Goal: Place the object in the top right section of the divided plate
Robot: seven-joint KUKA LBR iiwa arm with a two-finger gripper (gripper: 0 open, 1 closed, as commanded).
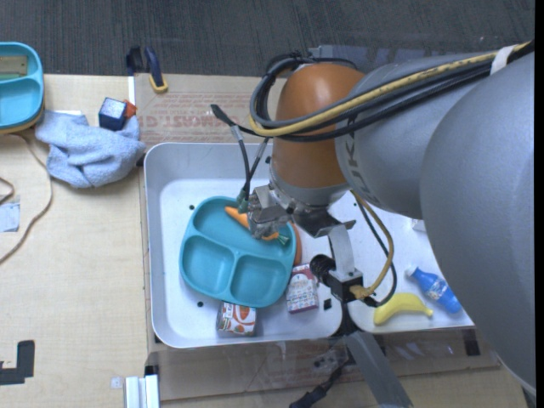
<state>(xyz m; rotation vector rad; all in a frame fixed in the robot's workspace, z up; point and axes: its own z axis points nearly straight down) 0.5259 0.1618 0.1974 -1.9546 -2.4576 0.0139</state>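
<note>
A blue divided plate (pixel 223 266) lies tilted in the left white bin (pixel 166 253). An orange carrot-like object (pixel 236 217) with a green end (pixel 271 236) rests across the plate's upper right section, partly under the gripper. My gripper (pixel 260 215) hangs directly over that section, right at the orange object. The arm's orange band (pixel 316 121) and grey body hide the wrist and much of the right bin. Whether the object is between the jaws is hidden.
A small carton (pixel 302 289) and a red-and-white packet (pixel 236 319) lie by the plate's lower edge. A banana (pixel 404 308) and a blue bottle (pixel 432 283) sit in the right bin. A grey cloth (pixel 89 151), a blue cube (pixel 113 113) and another blue dish (pixel 17 83) lie on the bench at left.
</note>
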